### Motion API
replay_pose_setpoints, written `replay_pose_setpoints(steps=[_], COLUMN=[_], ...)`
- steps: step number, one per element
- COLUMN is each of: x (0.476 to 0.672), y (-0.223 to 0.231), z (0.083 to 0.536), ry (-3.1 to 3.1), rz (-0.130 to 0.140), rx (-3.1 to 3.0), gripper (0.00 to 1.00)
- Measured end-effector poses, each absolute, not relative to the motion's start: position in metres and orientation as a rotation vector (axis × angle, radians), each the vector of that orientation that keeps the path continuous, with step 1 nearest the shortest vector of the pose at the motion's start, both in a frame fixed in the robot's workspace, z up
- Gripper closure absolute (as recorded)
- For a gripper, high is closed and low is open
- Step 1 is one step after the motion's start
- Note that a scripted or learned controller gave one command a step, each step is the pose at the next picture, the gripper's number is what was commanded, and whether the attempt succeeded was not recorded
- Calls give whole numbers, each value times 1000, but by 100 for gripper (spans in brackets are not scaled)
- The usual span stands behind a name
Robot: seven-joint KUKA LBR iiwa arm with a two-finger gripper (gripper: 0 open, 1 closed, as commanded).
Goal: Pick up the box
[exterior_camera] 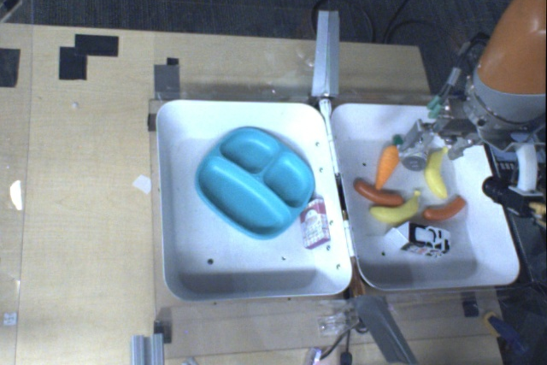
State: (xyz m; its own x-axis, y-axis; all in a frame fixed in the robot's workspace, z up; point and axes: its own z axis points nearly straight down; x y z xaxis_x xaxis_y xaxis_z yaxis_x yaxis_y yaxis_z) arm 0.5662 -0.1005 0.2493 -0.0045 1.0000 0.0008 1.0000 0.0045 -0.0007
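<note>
Right beside my gripper [419, 153] lie a carrot [387, 166] and a banana [437, 173]; whether I am spread or closed, I cannot tell. Far across, in the other bin [184, 269], the box [315, 222] sits ungrasped, so the pick seems not yet begun.

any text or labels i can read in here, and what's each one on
None can be read.
Small box in the left bin, beside the blue divided plate: red and white print, too blurred to read.
Black and white packet in the right bin: markings too small to read.
</note>
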Motion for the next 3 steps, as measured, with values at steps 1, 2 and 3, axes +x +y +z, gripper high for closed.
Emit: replay_pose_setpoints(steps=[1, 2, 3], x=[486, 558, 559], y=[-144, -167, -166], z=[141, 89, 98], ry=[-2214, -2117, -2117], rz=[2, -14, -17], rx=[-2225, -2336, -2332], gripper=[0, 0, 100])
